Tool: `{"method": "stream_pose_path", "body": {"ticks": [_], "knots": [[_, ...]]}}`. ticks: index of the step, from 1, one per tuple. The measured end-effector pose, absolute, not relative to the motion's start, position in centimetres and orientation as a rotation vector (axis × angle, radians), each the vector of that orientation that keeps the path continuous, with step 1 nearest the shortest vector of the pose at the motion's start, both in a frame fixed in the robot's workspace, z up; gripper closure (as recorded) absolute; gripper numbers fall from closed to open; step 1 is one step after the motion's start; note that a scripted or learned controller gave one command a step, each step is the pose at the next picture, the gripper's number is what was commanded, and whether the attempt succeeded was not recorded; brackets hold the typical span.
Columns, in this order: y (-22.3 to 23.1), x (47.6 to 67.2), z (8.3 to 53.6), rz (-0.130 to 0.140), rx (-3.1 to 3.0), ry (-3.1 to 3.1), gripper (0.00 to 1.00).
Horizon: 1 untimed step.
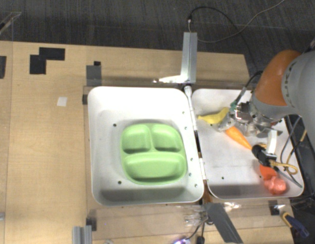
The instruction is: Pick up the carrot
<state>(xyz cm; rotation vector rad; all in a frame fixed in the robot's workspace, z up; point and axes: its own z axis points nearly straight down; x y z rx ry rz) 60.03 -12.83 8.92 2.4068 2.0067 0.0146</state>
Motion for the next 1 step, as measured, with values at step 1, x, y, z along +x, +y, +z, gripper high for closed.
{"method": "stream_pose_path", "body": {"ticks": [1], "knots": [[-12.6, 60.29, 10.15, 0.024, 2.401, 2.009, 1.0]]}}
